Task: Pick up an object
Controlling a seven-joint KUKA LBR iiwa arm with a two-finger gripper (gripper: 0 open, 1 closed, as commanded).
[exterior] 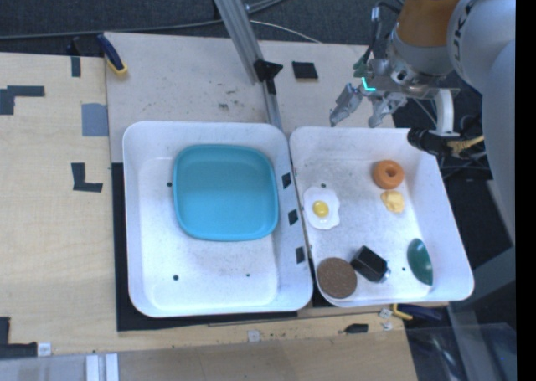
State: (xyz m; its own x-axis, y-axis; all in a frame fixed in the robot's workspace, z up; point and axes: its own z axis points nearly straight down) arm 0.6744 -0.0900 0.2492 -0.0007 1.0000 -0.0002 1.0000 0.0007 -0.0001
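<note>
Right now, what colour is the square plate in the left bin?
The plate is light blue, seen best in the camera view.

Even bright overhead light, soft shadows only, mild glare on white bins (pixel 146 203), slightly soft focus, dark upper edge.

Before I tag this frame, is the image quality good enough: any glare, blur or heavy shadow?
Camera view: even, soft light; faint sheen on the blue plate, no blown-out glare. Small items such as the fried egg and donut read sharp. The gripper looks slightly soft, and the arm's near bulk at right is out of focus.
</note>
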